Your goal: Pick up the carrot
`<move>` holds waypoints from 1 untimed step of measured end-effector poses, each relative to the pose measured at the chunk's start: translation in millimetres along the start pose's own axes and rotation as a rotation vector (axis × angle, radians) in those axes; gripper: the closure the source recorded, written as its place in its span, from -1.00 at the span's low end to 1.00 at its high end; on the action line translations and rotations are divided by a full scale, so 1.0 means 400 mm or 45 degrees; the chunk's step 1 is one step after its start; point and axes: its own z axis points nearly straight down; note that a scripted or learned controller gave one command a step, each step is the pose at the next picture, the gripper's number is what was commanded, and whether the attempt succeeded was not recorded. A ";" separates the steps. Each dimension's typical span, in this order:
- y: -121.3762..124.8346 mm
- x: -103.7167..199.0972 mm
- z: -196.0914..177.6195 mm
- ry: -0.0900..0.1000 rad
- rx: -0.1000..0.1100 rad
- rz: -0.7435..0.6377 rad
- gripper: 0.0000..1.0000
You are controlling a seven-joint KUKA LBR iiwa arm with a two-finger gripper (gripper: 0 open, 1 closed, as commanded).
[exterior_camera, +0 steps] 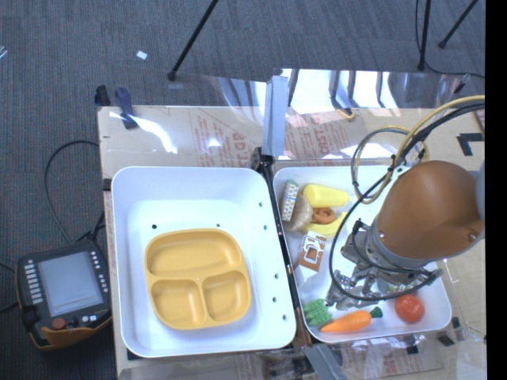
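My own wrist hides my pincer (354,285), so I cannot tell its state; the carrot (346,321) lies just below it, near the right bin's (440,321) front edge.

Dark grey carpet floor (238,22) is seen behind the counter (198,137), whose top is covered in brown cardboard with glare streaks. Black tripod legs (194,34) are planted on the carpet. A handheld control pendant (63,291) is laid on the floor at left, cable looped.

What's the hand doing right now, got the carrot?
Hand: cannot be told whether open or closed; it sits just above the carrot, which lies in the right bin.
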 end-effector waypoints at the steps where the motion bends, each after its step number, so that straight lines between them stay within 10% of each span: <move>1: 0.003 -0.010 -0.022 -0.003 -0.002 -0.006 1.00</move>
